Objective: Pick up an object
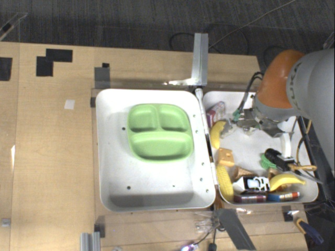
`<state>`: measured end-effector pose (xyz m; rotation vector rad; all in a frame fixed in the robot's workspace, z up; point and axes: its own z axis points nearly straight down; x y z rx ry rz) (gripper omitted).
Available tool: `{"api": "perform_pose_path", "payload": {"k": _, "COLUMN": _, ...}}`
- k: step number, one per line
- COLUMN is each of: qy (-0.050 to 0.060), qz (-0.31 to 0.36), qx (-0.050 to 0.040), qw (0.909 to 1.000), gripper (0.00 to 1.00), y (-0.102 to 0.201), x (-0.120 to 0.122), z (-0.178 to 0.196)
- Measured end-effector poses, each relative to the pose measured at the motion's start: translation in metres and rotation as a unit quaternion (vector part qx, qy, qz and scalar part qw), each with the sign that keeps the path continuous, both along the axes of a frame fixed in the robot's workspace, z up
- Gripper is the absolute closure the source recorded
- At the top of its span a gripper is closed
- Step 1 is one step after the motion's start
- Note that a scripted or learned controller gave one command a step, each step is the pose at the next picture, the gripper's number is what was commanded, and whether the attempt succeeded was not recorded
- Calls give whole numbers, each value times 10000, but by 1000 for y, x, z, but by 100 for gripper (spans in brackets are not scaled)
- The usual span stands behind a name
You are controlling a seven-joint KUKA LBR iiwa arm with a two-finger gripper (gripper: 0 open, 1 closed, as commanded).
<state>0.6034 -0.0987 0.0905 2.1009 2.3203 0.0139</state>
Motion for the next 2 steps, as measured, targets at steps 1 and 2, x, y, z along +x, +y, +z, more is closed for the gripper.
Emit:
{"api": "perform_pose_path", "payload": {"k": 1, "qy": 49, "qz": 71, "qx": -40, "qw": 10000, "gripper": 0, "y": 2, "x": 42, "z": 0}}
{"api": "perform_pose_path", "payload": {"k": 2, "qy": -16, "qz": 119, "qx": -13, "qw": 9999, "gripper": 100, "y": 7, "x": 46, "z": 13}}
